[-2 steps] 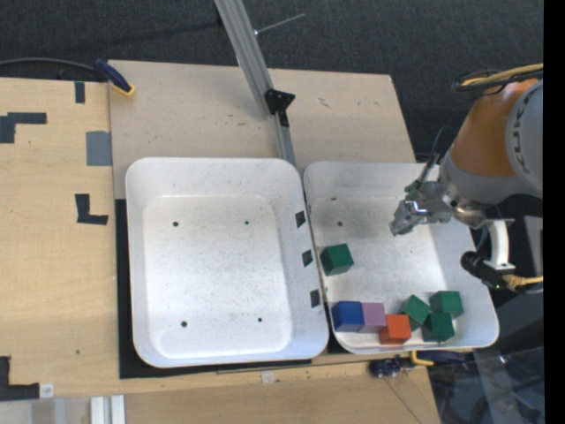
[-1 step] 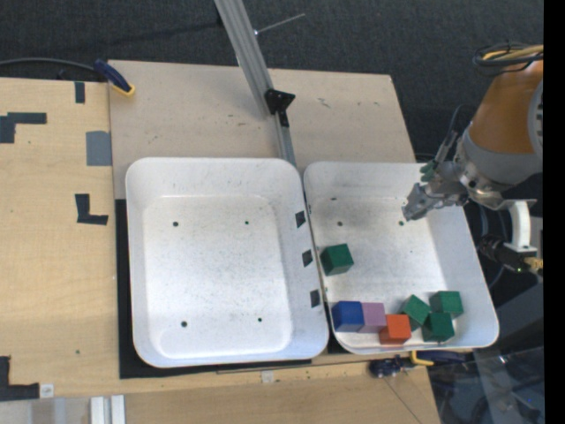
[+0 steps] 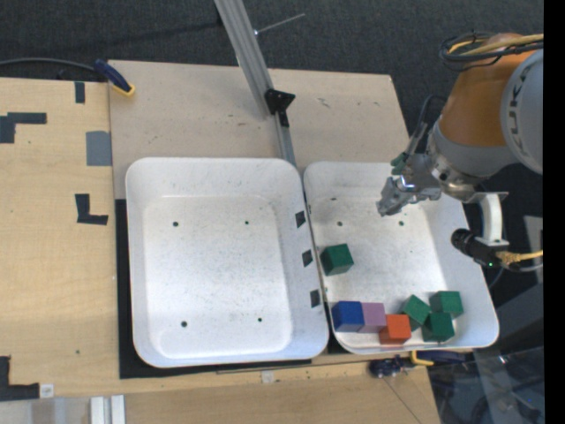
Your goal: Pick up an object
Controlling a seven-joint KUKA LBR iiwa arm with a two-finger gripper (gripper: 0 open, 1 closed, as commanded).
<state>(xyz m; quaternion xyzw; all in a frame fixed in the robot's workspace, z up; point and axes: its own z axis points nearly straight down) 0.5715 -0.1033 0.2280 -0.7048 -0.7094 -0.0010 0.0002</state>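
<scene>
- no brand, label or readable writing shows on the blocks, the bins or the arm.
- the gripper (image 3: 393, 200), dull metal, hangs over the right bin (image 3: 371, 177) near its 12 o'clock rim; nothing sits between its tips, and whether they are parted or closed i cannot tell.
- a lone green cube (image 3: 336, 259), matte and sharp-edged, lies at about 9 o'clock in that bin, apart from the others.
- along the 6 o'clock edge sits a close cluster: blue cube (image 3: 348, 315), lilac cube (image 3: 373, 316), orange cube (image 3: 396, 328), then three green blocks (image 3: 437, 314).
- the left bin (image 3: 141, 228) is smooth, white, speckled plastic with rounded corners.
</scene>
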